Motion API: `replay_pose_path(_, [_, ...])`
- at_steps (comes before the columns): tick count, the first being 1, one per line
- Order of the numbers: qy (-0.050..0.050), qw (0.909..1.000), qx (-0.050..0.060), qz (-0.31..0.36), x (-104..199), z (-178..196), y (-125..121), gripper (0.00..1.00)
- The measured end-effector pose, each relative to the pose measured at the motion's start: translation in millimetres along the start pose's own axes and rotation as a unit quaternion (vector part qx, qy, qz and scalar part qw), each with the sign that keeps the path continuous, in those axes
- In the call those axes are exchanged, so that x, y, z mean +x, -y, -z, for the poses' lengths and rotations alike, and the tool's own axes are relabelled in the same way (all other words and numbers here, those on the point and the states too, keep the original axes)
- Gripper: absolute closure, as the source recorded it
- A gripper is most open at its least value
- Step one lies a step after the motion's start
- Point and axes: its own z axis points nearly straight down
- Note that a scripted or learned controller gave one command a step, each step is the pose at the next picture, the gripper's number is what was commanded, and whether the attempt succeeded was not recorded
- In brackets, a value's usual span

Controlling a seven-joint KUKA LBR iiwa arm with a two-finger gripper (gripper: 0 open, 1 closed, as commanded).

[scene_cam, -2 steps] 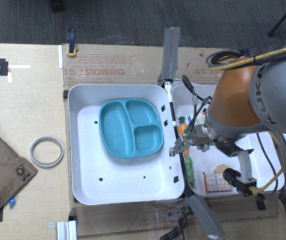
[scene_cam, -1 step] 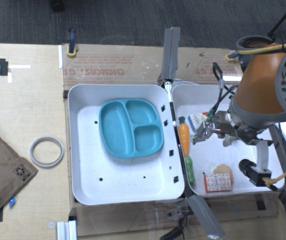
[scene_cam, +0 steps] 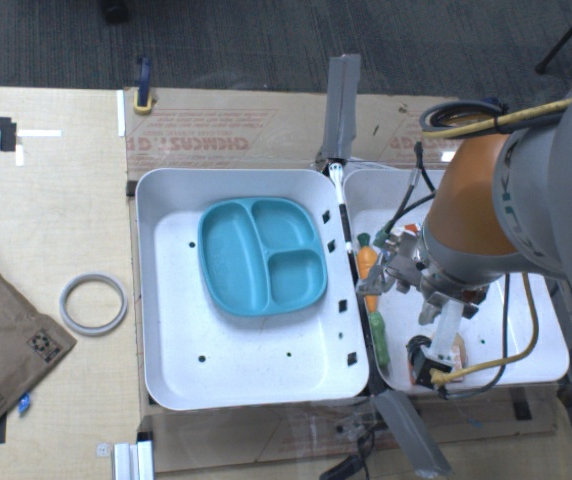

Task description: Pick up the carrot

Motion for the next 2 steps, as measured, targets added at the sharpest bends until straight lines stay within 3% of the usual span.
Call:
replay_pose_path(1, [0.000,1.0000,0.000,0.000,0,0,0,0.00])
replay_pose_path(2, [0.000,0.9920,0.000,0.126,-30,0,-14,0.00])
